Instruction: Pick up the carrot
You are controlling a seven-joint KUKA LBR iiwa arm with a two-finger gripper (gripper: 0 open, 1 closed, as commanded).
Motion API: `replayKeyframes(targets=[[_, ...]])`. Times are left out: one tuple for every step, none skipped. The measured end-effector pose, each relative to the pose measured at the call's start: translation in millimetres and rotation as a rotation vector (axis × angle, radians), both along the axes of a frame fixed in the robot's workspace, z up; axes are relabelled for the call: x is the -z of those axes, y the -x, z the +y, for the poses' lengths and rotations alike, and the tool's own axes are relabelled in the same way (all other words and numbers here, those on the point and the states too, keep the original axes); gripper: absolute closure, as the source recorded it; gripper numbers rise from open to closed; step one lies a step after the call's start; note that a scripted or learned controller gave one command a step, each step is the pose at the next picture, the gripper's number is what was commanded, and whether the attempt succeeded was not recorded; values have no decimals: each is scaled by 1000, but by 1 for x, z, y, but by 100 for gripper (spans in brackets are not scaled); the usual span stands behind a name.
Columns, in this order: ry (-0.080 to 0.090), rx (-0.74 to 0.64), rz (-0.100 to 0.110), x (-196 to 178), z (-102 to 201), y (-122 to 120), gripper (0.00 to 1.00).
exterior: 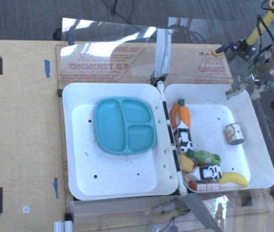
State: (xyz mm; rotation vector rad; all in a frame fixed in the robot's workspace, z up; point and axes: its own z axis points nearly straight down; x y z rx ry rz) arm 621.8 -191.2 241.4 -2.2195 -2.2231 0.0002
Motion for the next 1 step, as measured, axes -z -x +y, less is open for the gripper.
replayKeyframes(targets=[[-1, 55, 2, 61, 78, -40, 0]])
